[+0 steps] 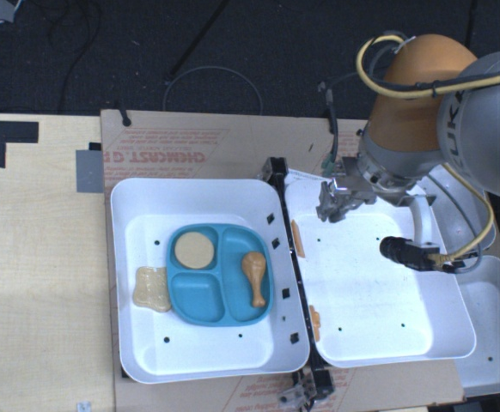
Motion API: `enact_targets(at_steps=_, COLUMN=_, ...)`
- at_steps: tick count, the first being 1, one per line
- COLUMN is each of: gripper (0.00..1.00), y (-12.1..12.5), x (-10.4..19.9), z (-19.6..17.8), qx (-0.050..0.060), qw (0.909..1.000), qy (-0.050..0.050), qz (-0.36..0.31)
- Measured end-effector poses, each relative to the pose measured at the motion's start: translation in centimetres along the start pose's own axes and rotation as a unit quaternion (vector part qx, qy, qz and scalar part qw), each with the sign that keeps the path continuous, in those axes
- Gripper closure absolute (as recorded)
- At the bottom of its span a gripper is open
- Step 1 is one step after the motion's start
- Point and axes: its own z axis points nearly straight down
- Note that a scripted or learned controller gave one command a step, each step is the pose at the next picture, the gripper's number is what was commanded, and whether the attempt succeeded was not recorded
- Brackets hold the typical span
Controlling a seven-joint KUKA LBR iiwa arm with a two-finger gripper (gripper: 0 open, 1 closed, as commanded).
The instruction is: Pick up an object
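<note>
Arm (422, 101) overhangs right bin (456, 333); tray (200, 303) left.

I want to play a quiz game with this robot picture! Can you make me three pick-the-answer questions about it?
1. Where is the blue tray?
A. left bin
B. right bin
C. on the floor

2. How many food toys lie in the tray's compartments?
A. five
B. two
C. none

3. Where is the gripper?
A. pressed on the tray
B. inside the left bin
C. over the right bin's far edge

Answers: 1 A, the tray sits in the left bin. 2 B, a round cookie and a drumstick; the toast lies beside the tray. 3 C, it hangs there, away from the tray.
</note>
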Motion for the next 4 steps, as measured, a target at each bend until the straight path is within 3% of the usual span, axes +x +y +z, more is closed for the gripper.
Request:
enact_targets(at_steps=3, gripper=1.00, y=-4.7, x=13.2, z=1.7, qx=0.001, qw=1.0000, qy=-0.001, qz=0.000)
enact_targets(at_steps=4, gripper=0.00, y=-4.7, x=13.1, z=1.7, qx=0.000, qw=1.0000, qy=-0.001, qz=0.002)
